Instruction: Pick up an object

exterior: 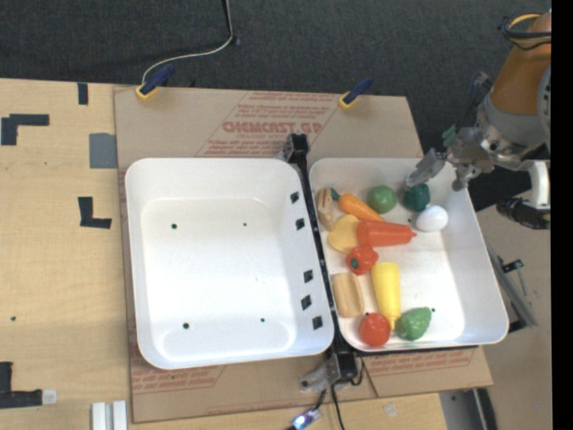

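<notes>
Dark carpet (358, 25) fills the top of the scene, with a thin pale cable (201, 47) looping across it. Below lies the wooden desk (54, 240), marked on its left part with black tape strips (89, 213) and a grey patch (103, 149). A brown cardboard sheet (260, 124) printed in red covers the middle of the desk, pinned at its far edge by two clamps, one at the left (154, 81) and one further right (355, 90).

On the cardboard sit two shallow white bins side by side. The left bin (215, 258) shows a bare floor with four small dark dots. A black clip (296, 147) stands where the two bins meet.

The right bin (470, 276) holds a cluster of toy foods. Nearest the shared wall are a tan shell-like piece (325, 209), a pale yellow piece (344, 233) and a tan block (346, 294). Beside them lie an orange carrot (360, 208), a larger red-orange carrot (385, 234), a small red piece (362, 260), a yellow corn cob (387, 288) and a red tomato (374, 330). A green item (413, 323) rests just beside the tomato. Toward the far edge are a green ball (383, 198), a dark teal piece (415, 197) and a white egg (431, 219).

At the right, the arm (524, 83) reaches in, its fingers (439, 168) poised over the bin's far right corner, just above the teal piece. They appear spread apart, with nothing between them.
</notes>
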`<state>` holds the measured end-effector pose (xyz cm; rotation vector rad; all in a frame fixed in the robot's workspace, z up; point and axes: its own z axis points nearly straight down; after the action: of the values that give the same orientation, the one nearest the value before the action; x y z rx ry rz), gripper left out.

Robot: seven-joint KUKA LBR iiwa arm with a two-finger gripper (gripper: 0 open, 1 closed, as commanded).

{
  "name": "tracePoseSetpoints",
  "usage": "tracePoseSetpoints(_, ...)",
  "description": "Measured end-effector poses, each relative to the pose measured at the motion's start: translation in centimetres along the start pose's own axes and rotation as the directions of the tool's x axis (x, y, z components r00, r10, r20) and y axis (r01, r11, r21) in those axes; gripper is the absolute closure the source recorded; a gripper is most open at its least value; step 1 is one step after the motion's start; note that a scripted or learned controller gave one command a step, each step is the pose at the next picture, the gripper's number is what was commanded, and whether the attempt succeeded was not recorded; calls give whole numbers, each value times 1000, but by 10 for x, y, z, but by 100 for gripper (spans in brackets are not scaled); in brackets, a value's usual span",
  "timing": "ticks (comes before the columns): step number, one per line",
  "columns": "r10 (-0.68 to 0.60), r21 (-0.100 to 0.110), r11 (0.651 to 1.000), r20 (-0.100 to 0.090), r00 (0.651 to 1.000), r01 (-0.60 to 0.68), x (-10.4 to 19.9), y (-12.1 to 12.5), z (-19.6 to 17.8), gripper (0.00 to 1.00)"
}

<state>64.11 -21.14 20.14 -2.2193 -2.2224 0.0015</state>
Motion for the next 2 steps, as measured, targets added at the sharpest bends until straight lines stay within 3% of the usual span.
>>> tracePoseSetpoints(1, 0, 2, 1000, -1, 1000, 0, 0, 23, 102, 0)
tracePoseSetpoints(2, -2, 2, 1000, 0, 1000, 2, 53, -10, 117, 0)
